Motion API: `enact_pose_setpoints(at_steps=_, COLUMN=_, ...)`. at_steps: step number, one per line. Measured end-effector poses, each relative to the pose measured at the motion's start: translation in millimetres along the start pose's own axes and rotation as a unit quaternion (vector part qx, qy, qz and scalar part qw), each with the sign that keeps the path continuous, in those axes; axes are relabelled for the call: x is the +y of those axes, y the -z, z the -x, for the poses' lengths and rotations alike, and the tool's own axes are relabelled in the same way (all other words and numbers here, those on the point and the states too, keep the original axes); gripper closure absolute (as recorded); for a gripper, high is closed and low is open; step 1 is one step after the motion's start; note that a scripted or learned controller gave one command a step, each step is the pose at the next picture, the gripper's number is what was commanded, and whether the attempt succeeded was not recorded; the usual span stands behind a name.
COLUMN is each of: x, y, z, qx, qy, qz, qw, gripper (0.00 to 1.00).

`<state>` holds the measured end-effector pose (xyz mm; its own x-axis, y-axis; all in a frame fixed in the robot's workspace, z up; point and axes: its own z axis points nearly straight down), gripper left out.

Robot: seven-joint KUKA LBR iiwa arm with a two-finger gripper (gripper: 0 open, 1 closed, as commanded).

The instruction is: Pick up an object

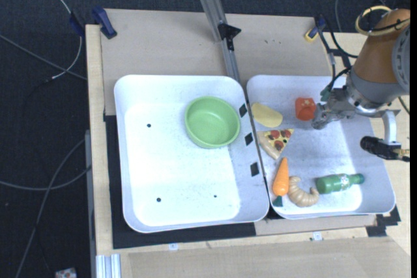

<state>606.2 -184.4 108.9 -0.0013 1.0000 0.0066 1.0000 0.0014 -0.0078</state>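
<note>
So the gripper (324, 118) is down in the upper part of the right bin (374, 202), sitting just to the right of a little red block (304, 108). Honestly can't tell if the fingers are open or closed from here. Nothing visibly held. Same bin has a yellow piece (267, 115), pizza slice (275, 140), carrot (281, 178), croissant (302, 194) and green bottle (339, 183) along the bottom. Left bin (137, 140) has a green bowl (212, 122) top right.

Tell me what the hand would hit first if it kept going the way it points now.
Probably the red block: the hand points toward the view's left and sits right beside it. The single slanted view hides its height, so it could instead pass over the block.
</note>
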Motion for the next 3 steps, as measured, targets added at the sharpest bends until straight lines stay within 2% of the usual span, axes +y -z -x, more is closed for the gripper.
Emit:
enact_pose_setpoints(at_steps=1, x=-0.8, y=50.3, z=7.9, qx=-0.004, qy=-0.001, qz=0.008, qw=1.0, gripper=1.0)
enact_pose_setpoints(at_steps=2, x=-1.0, y=96.9, z=3.1, qx=-0.003, qy=0.0, qz=0.007, qw=1.0, gripper=1.0)
enact_pose_setpoints(at_steps=3, x=0.1, y=121.7, z=2.6, qx=-0.004, qy=0.0, qz=0.007, qw=1.0, gripper=1.0)
